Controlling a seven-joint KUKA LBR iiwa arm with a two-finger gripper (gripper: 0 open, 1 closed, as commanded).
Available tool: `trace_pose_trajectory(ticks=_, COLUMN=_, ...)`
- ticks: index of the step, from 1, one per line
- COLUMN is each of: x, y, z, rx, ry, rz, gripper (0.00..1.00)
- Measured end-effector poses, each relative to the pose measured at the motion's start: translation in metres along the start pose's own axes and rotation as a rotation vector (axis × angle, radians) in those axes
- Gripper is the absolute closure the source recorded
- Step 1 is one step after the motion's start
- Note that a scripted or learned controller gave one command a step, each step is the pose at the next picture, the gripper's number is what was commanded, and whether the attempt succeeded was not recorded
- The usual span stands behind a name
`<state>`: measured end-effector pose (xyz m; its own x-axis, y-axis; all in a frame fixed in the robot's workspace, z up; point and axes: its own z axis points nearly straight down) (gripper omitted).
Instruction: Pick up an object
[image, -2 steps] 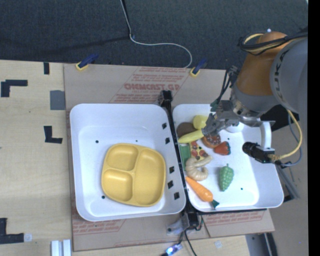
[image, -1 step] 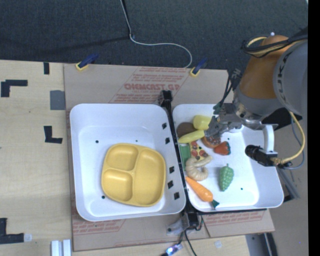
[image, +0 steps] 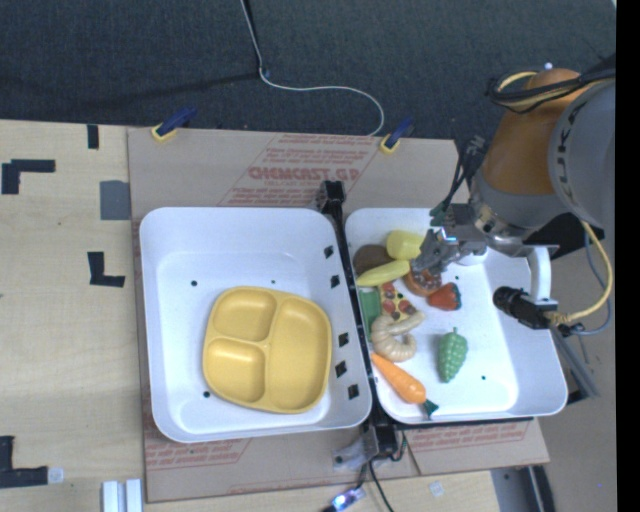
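Here, gripper (image: 432, 262) hovering low over right bin (image: 500, 392), directly above red toy (image: 444, 295) beside yellow banana (image: 383, 271); finger opening impossible to tell. Red toy lying just below-right of gripper tip; carrot (image: 398, 378), grapes (image: 452, 356) sitting farther toward bin's near wall.

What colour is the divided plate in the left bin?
Yellow; the divided plate shows plainly in the camera view.

Divided plate (image: 268, 348) in left bin (image: 170, 240); toy foods in right bin (image: 520, 385), carrot (image: 400, 380) nearest front.
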<state>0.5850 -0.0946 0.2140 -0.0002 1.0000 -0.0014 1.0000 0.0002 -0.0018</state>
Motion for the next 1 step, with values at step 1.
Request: trace_pose_trajectory(ticks=1, x=0.0038, y=0.0051, z=-0.0181, rx=-0.002, ry=0.001, rz=-0.002, gripper=1.00)
